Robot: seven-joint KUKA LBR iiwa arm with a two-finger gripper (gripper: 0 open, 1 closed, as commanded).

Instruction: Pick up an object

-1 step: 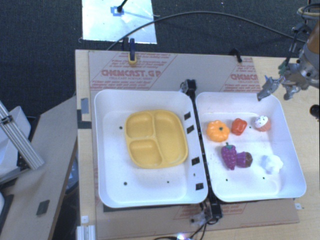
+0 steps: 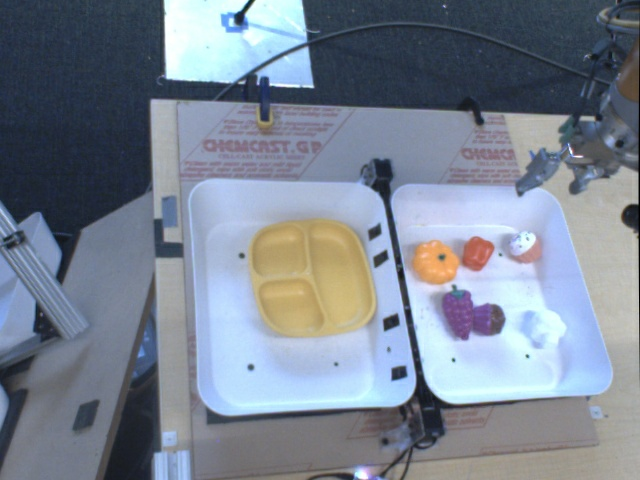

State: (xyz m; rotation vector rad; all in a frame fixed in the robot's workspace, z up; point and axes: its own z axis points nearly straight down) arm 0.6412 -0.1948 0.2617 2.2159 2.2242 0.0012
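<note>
Claw spread wide, grasping nothing, above right bin at its 1 o'clock corner. Inside: toy pumpkin, red pepper, cupcake, grapes, white piece. Left bin: yellow divided tray.

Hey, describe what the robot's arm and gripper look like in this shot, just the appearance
At the view's upper right, the arm's wrist section looks grey and metallic, with an orange-brown patch above it. Thin dark cables loop beside it near the top edge. The gripper is small, made of pale grey metal, with slim prongs sticking out towards the right bin.
</note>
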